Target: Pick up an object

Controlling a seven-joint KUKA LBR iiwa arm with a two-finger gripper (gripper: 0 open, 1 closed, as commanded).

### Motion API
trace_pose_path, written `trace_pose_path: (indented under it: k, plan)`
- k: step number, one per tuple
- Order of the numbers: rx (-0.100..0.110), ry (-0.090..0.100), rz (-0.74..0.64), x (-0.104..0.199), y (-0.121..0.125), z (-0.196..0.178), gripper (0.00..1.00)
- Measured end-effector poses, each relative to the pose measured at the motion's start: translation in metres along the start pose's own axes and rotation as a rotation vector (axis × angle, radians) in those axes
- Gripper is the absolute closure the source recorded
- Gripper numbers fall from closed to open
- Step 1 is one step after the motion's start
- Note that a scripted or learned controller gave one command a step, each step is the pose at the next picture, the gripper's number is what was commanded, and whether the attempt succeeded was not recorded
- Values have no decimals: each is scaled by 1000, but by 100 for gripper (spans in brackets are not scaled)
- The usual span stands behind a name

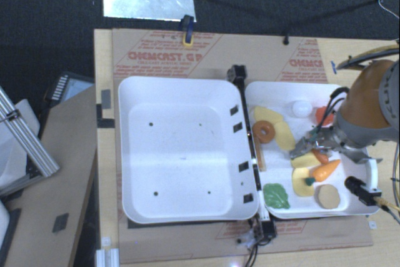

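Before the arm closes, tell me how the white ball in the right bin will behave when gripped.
The white ball looks round and smooth, so it may well roll or squirt away if nudged. It lies on bare bin floor, apart from other items, so nothing would likely stop it.

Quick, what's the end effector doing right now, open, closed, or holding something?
End effector: low in the right bin among the toy food, over the carrot; whether it is open or closed cannot be told.

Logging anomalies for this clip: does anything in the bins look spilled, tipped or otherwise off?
Nothing looks spilled or damaged. All the toy food sits crowded in the right bin: doughnut, carrot, green leafy piece, white ball. The gripper is low among them.
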State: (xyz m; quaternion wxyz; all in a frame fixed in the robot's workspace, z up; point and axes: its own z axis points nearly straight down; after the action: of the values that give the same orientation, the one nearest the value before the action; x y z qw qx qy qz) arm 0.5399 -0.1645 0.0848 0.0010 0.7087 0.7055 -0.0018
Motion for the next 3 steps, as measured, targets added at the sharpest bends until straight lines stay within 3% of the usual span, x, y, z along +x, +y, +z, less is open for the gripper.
trace_pose_path:
  k: [1,2,3]
  plan:
    - [-5,3,-7,5,3,-11,100]
    - [-12,4,-15,52,76,-44,100]
    - [-11,5,-12,87,46,-134,100]
